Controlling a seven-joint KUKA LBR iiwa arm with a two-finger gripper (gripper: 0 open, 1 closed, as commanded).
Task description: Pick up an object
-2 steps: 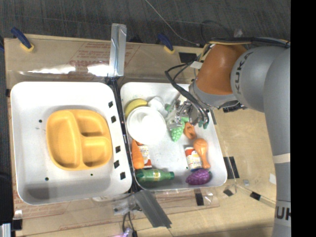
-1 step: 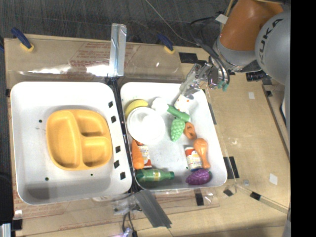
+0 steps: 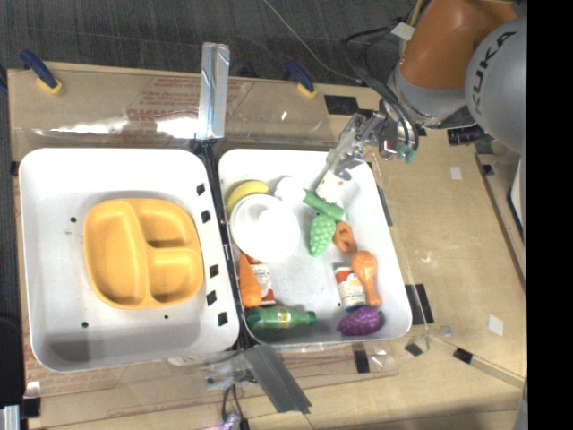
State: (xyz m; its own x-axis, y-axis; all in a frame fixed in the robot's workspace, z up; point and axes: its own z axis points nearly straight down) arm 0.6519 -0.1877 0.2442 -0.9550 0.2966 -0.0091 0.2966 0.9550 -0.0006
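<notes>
My gripper (image 3: 347,155) hangs over the far right corner of the right bin (image 3: 398,280), reaching in from the upper right. Just below it is a small white object (image 3: 335,185) with a green piece (image 3: 322,206) at its lower end; whether the two touch is unclear. The right bin holds several items: a white bowl (image 3: 264,227), a yellow piece (image 3: 246,190), a green grape bunch (image 3: 320,234), a small orange piece (image 3: 345,236), an orange toy (image 3: 364,267), a red-labelled jar (image 3: 350,288), purple grapes (image 3: 360,321), a green bottle (image 3: 282,318) and an orange bottle (image 3: 253,279).
The left bin (image 3: 40,267) holds a yellow divided tray (image 3: 148,249). A taped divider (image 3: 213,88) rises between the bins at the back. Cables run behind the arm at the top right. Bare bench lies right of the right bin.
</notes>
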